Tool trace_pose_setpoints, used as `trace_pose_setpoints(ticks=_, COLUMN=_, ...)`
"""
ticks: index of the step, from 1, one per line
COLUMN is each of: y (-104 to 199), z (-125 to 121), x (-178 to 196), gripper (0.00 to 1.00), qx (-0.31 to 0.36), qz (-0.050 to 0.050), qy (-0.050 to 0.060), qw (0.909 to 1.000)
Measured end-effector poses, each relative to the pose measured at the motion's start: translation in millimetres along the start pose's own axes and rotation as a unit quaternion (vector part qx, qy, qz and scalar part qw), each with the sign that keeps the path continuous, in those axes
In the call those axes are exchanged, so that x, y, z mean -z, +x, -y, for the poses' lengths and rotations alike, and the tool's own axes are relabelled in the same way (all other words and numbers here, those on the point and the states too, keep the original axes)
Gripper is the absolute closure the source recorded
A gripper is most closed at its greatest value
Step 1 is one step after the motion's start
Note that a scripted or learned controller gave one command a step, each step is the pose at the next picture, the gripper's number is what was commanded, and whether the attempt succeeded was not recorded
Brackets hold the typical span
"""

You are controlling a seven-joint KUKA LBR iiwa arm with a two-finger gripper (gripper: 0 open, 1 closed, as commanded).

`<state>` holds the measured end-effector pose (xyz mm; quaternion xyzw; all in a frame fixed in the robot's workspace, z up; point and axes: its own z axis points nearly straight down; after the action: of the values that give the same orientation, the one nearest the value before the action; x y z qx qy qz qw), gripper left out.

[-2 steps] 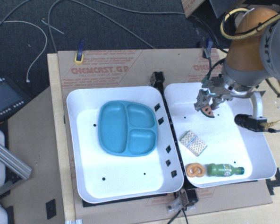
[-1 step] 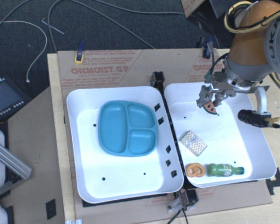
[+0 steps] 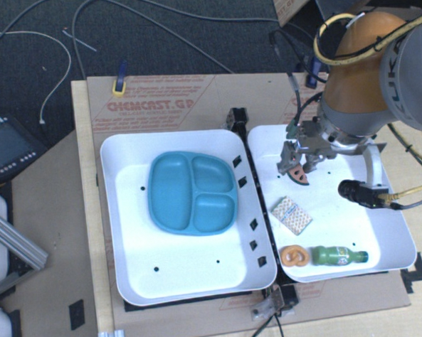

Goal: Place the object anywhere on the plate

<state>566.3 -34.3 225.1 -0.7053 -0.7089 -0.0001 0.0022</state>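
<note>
Hovering at the upper middle of the right bin (image 3: 388, 260), the gripper (image 3: 294, 168) seems to pinch a small brown object (image 3: 299, 175) between its fingers, though the hold is hard to confirm. Carrying it well means lifting clear of the divider, then lowering over the blue plate (image 3: 192, 192) at frame centre-left. Arm bulk hides the wrist.

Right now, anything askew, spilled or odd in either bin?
Nothing spilled or damaged. The green plastic bottle lies on its side by the orange ring-shaped donut toy at the right white bin's near edge; a small patterned packet lies tilted. The blue sectioned plate sits flat in the left bin.
</note>
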Motion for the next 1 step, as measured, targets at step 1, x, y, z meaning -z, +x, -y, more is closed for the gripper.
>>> trace_pose_setpoints(ticks=1, y=55.3, z=16.6, x=-9.9, gripper=1.0, qx=0.0, qz=0.0, qy=0.001, qw=1.0)
